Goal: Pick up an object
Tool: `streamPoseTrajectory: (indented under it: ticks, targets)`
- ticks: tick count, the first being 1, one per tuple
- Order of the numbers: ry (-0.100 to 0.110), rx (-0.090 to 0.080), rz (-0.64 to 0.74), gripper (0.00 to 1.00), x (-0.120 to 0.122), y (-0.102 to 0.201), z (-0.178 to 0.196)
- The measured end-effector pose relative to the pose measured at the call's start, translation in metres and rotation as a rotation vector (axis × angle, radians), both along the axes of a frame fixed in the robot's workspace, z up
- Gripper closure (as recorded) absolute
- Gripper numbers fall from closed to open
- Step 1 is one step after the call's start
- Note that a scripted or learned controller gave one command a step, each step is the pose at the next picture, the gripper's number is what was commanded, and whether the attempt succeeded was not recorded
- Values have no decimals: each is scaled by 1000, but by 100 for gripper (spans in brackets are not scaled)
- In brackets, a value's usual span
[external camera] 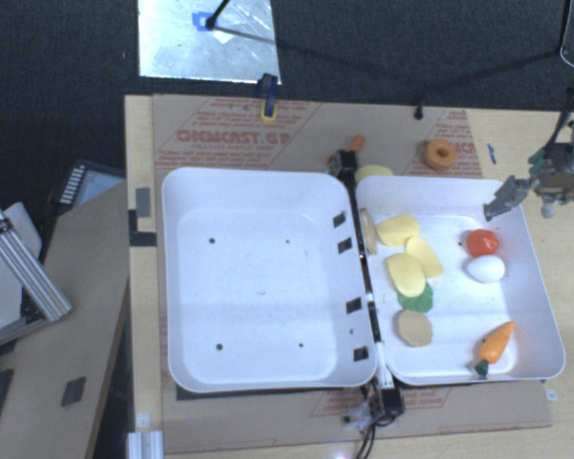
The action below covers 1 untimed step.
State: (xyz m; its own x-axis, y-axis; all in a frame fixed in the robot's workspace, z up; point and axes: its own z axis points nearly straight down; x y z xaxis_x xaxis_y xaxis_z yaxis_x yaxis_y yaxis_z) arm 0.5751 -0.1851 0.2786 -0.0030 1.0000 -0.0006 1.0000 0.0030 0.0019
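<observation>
Bench edge (pixel 268 122), pincer (pixel 505 202) over bin rim (pixel 517 220)

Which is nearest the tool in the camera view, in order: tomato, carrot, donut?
From the tool, at the right bin's far right corner:
1. Tomato, just below the tool, inside the right bin.
2. Donut, outside the bin, on the board beyond its far edge.
3. Carrot, at the bin's near right corner.

Grey metal two-finger gripper (pixel 505 199) reaching in at the right edge, raised and tilted, pointing down and to the left. One dark finger (pixel 503 200) visible, angled leftward. Wrist body (pixel 564 175) behind it, pale grey, partly cut off by the frame.
</observation>
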Motion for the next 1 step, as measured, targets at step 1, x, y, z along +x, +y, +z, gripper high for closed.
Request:
streamPoseTrajectory:
  ticks: [1]
  targets:
    - [5, 4, 1, 0, 15, 16, -202]
